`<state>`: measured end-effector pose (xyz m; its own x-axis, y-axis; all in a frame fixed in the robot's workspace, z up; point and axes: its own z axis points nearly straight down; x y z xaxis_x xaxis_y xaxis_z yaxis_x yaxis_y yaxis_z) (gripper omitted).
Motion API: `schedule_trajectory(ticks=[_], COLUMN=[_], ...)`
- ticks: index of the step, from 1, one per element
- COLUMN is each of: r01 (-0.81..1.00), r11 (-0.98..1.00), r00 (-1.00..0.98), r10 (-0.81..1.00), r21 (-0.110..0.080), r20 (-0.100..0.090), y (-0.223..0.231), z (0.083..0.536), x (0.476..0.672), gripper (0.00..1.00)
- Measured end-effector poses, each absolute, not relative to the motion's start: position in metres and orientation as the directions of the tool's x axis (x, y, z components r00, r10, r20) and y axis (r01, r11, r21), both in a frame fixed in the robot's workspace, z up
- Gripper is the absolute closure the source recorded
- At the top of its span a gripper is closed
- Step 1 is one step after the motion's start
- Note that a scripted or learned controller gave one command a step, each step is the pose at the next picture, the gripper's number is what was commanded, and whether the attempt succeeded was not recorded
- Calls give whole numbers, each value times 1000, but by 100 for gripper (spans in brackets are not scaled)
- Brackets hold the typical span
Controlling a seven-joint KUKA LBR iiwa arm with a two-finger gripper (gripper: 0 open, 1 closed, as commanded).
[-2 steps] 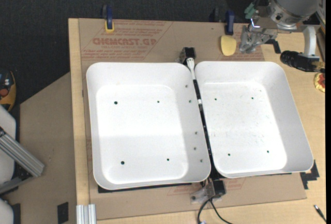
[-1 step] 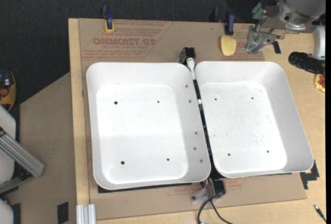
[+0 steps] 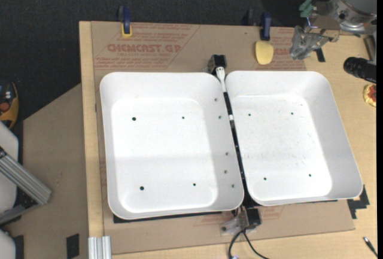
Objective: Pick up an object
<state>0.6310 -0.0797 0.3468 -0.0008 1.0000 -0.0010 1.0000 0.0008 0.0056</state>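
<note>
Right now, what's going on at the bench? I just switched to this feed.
The arm's gripper hangs above the board behind the right bin, outside both bins. A small yellow object lies on the board just left of it, apart from it. Nothing shows between the fingers, so no pick is made yet. The left bin sits beside the right one, the two touching along the middle.
</note>
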Motion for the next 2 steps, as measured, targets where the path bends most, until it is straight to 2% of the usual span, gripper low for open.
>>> schedule_trajectory(ticks=[1,2], r01=[1000,1000], r11=[4,3], r00=[-4,-3], r10=[1000,1000], r21=[-8,6], r20=[2,0], y=[-38,-22], z=[258,296], x=[667,658], gripper=[100,100])
